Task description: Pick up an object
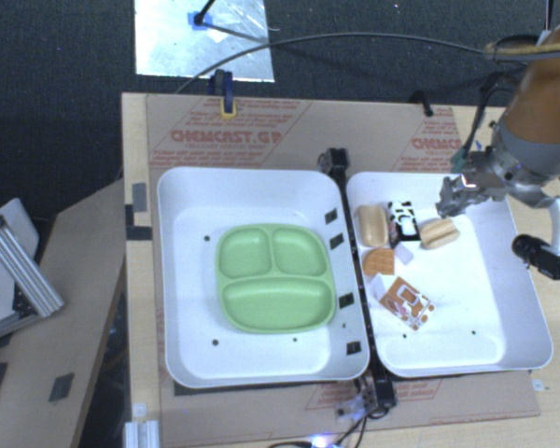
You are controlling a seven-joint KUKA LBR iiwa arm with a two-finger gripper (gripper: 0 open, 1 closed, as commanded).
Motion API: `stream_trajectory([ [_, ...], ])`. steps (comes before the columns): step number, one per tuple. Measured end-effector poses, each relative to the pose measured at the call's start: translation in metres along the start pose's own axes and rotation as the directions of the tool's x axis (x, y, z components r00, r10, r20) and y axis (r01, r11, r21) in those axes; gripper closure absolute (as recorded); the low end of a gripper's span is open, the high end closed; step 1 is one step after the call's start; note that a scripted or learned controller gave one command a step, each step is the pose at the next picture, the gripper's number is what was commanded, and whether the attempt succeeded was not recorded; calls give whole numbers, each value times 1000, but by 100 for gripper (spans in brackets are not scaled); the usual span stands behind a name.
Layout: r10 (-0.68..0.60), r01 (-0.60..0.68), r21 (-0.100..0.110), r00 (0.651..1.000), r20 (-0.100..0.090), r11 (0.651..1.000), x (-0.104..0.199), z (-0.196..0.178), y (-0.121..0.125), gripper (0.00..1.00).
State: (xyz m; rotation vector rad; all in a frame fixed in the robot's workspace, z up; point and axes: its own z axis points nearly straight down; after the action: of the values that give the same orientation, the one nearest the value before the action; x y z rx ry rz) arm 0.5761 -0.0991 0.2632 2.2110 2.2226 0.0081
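Arm reaching into the right bin (518,329).
Pincer (455,198) is hovering just above a tan roll (439,233); whether it is apart or together, I cannot tell.

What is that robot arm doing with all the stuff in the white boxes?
The robot arm reaches in from the right, and its gripper hangs over the right bin, just above a tan bread-like piece. It is not holding anything yet. Near it lie another tan piece, a black-and-white item, an orange piece and a patterned packet. The left bin holds a green divided plate.
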Motion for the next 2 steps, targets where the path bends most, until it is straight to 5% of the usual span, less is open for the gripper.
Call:
stream_trajectory([
  [2,-5,5,6,1000,-3,1000,109,-5,-3,100],
])
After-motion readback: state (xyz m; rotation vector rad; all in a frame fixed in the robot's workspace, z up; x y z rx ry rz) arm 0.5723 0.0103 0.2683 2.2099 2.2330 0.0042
